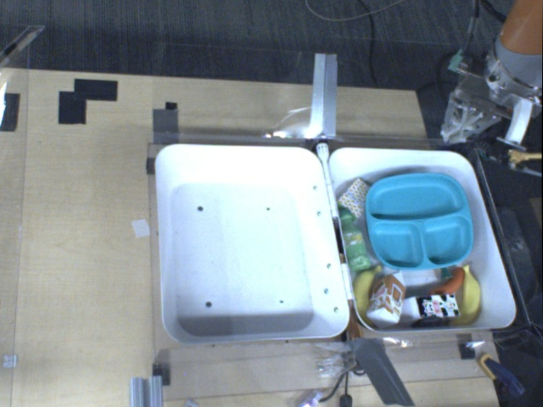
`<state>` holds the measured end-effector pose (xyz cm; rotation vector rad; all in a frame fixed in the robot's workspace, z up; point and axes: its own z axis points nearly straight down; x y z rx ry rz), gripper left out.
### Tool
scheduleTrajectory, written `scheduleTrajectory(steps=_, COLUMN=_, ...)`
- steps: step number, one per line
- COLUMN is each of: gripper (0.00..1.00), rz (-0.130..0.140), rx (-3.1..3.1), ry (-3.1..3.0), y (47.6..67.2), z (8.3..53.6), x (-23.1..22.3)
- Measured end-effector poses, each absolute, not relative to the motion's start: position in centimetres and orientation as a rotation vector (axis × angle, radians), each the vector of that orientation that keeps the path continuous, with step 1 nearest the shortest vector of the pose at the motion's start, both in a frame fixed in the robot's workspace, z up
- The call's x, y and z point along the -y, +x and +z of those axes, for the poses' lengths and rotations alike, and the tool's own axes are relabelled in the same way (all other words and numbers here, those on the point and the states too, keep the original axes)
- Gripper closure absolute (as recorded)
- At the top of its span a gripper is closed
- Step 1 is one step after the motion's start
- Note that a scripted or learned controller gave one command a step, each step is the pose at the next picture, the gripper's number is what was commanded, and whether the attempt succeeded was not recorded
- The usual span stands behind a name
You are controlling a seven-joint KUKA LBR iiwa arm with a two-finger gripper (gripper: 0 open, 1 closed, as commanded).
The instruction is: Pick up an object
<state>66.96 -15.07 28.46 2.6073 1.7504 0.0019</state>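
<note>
Setting: robotics lab.
Evidence: pale wooden bench (76,253) with black marker patches, two white bins (242,244), loose cable (356,7) on dark carpet.

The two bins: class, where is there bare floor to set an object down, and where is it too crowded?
The left bin offers bare white floor from wall to wall, bordered on its right by the shared divider. The right bin is crowded: the blue divided tray covers most of it, with packets along the divider and small items packed along its near edge. The tool hangs beyond that bin's far right corner.
</note>
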Motion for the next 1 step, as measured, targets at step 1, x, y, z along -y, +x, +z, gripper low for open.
scheduleTrajectory(steps=1, gripper=1.00, rz=0.008, rx=-1.952, ry=2.453, y=66.95, z=40.43, x=13.46)
